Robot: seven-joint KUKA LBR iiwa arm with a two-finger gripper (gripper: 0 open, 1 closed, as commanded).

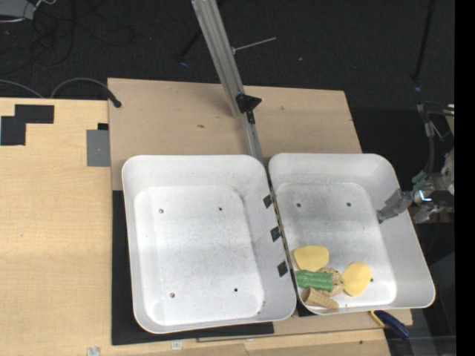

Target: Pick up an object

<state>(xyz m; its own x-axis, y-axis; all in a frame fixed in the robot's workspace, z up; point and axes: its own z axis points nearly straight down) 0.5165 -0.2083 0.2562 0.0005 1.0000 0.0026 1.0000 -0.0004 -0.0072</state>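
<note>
Objects for picking: we list four, huddled in the near corner of the right bin (386, 170). Two yellow pieces (311, 257) (357, 277), one green piece (315, 279), one tan piece (321, 297) below it. The green and tan ones touch; the yellow ones sit just beside them.

Risk: we judge a grasp could catch two pieces at once, or strike the bin wall, given the crowded corner.

Arm: the gripper (393, 208) hangs at the right bin's right rim, well apart from the cluster, nothing held. Whether it is open or closed, we cannot tell.
</note>
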